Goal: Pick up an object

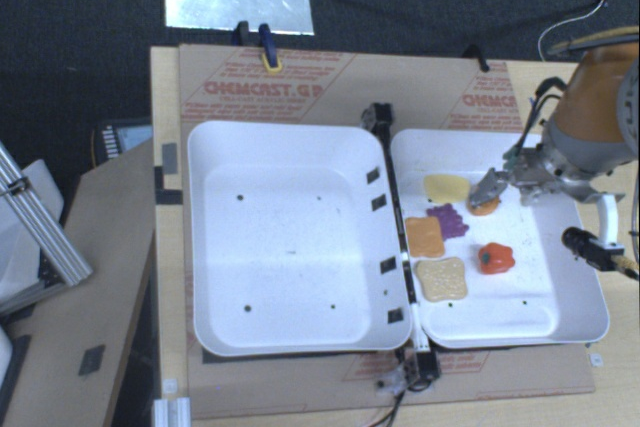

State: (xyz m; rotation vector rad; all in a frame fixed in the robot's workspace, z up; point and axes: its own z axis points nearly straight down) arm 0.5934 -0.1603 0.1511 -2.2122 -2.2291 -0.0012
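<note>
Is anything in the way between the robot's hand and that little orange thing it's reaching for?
No. The hand is right at the small orange piece in the right bin, with nothing between them. The yellow piece and purple piece lie off to its side.

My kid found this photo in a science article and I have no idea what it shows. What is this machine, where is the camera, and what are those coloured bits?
This is one picture, taken by a fixed camera above a bench, looking down at a slant. On the bench sit two shallow white bins side by side: the left bin and the right bin.

The grey and orange shape at the right is a robot arm. Its gripper is low over the right bin, next to a small orange piece; whether it holds that piece, I cannot tell.

Also in that bin lie small toy-like items: a yellow piece, a purple piece, an orange square piece, a red pepper-like piece and a tan piece.
</note>
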